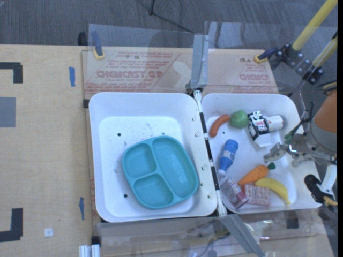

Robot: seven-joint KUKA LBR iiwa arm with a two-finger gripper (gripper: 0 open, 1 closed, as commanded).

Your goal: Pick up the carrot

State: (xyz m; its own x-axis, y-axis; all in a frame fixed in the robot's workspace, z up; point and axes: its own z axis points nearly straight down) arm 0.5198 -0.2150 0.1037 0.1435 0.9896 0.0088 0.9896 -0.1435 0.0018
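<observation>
Carrot (254, 174) unlifted in the right bin (290, 105).
It lies directly against the banana's (274, 188) upper-left side, green top pointing toward the gripper (278, 152) just above it. The pincer's opening cannot be made out; nothing visibly held.

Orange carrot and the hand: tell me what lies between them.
In the camera view, only bare white bin floor separates the hand from the orange carrot with green top; they sit close together.
</observation>
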